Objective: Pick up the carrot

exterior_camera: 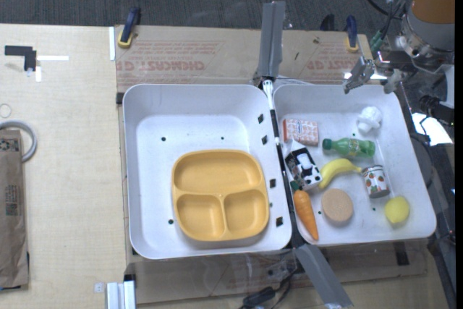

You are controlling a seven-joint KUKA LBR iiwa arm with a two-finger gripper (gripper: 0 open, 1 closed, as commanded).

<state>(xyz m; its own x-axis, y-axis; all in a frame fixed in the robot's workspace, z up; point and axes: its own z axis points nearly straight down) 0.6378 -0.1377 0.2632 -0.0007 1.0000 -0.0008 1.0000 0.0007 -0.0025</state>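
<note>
The orange carrot (305,214) lies in the right bin (340,93), against its near left wall, pointing toward the front edge. A banana (338,171) and a tan round disc (337,205) sit just right of it. My gripper (375,76) hangs at the bin's far right corner, well away from the carrot. Its fingers are spread, with nothing between them.
The right bin also holds a black-and-white toy (304,166), a snack packet (300,131), a green bottle (349,147), a white lump (369,119), a small can (375,181) and a lemon (396,210). A yellow divided plate (219,195) lies in the left bin (145,155).
</note>
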